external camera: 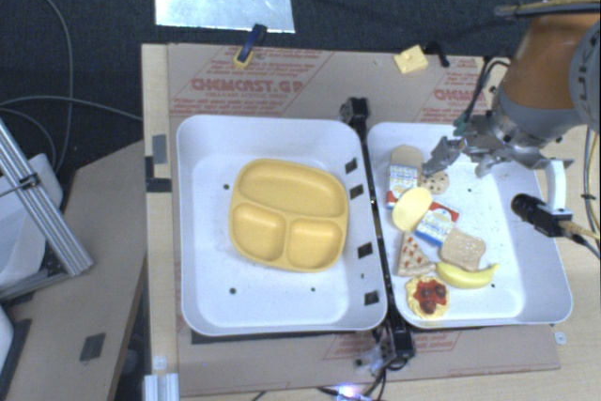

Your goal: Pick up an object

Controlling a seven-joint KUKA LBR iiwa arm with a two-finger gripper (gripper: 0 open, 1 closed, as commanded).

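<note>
Pincer (462,157) hangs low over the back of the right bin (545,282), its 2 fingers spread apart with nothing between them, the left tip just above a cookie (435,182). That spot suits a grab, I judge, since the toy food is clustered there: a carton (403,178), yellow wedge (410,208), pizza slice (412,254), toast (462,249) and banana (467,275). A yellow tray (288,213) sits alone in the left bin (202,296), well apart.

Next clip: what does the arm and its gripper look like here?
The arm is grey with an orange band above the wrist. Thin dark cables run along the wrist. The gripper is metallic grey with two slim fingers. A black cylindrical part sticks out beside it.
</note>
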